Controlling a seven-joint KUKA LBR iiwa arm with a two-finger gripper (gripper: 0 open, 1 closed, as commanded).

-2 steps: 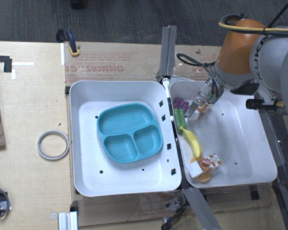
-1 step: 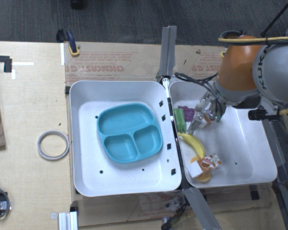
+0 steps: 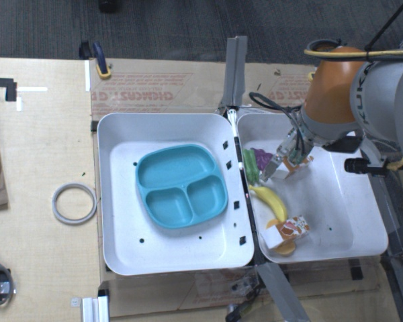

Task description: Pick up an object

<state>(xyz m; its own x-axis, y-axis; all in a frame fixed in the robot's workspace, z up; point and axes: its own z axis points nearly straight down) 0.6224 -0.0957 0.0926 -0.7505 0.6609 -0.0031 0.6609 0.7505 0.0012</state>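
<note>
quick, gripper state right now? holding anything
gripper: low in the right bin, beside the purple and green toy; open or closed cannot be told, and no hold is visible.

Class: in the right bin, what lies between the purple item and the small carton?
The banana, seen in the camera view, lies between the purple item and the carton.
</note>
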